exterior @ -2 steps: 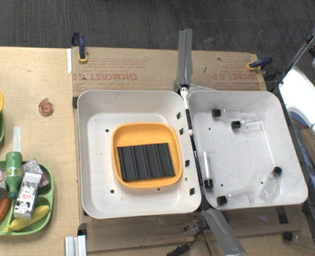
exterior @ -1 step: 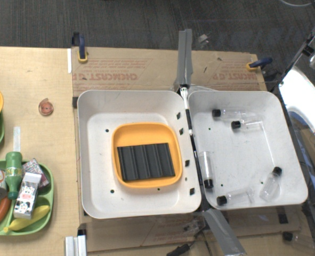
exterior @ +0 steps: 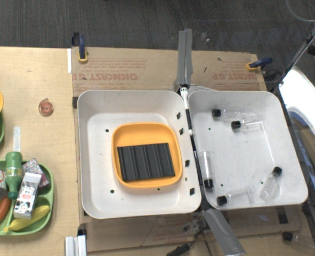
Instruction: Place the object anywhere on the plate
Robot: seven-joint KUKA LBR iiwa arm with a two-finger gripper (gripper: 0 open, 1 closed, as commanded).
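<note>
Five capped vials (exterior: 205, 164) in right bin (exterior: 242, 156), yellow plate (exterior: 146, 130) leftward (hand's grip untellable)

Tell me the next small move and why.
Probably reach into the right bin for the clear vial lying along its left wall. It lies closest to the orange plate in the left bin, and all the vials still lie off the plate, which carries a dark ridged block.
</note>
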